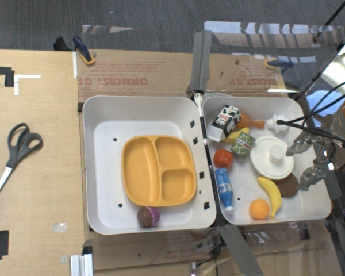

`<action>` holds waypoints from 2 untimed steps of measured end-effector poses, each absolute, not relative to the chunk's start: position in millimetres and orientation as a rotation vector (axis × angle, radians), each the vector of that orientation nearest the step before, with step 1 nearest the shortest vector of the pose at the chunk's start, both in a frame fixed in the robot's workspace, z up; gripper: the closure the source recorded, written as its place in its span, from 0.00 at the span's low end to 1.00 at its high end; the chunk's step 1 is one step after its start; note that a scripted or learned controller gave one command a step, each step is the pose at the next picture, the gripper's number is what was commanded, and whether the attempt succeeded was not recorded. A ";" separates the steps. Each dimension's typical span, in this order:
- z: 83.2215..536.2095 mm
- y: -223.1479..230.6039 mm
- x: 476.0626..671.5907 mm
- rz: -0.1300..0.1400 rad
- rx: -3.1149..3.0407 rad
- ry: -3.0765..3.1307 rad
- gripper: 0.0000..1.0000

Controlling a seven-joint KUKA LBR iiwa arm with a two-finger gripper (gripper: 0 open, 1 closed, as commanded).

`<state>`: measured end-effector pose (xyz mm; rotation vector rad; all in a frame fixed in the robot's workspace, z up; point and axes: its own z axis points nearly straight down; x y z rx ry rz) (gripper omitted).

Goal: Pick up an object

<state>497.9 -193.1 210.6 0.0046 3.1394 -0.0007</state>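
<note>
The right bin (310, 210) holds several small objects. Among them are a white round lid (272, 157), a banana (271, 193), an orange (259, 209) and a brown piece (288, 186). A red tomato (223, 157), a blue bottle (223, 190), a green box (242, 145), a black-and-white carton (226, 119) and a drumstick (252, 121) lie further left. My gripper (302, 164) hangs at the bin's right side, just right of the white lid. It is open, with nothing between its fingers.
The left bin (98, 171) carries a yellow divided plate (159, 170) and a purple object (149, 215) near its front wall. Scissors (14, 151) lie on the bench at far left. Cables (322, 105) run across the right bin's far right corner.
</note>
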 end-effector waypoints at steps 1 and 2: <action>99.1 -184.8 497.7 -0.008 -0.101 3.128 0.00; 99.4 -177.7 489.1 -0.012 -0.081 3.122 0.00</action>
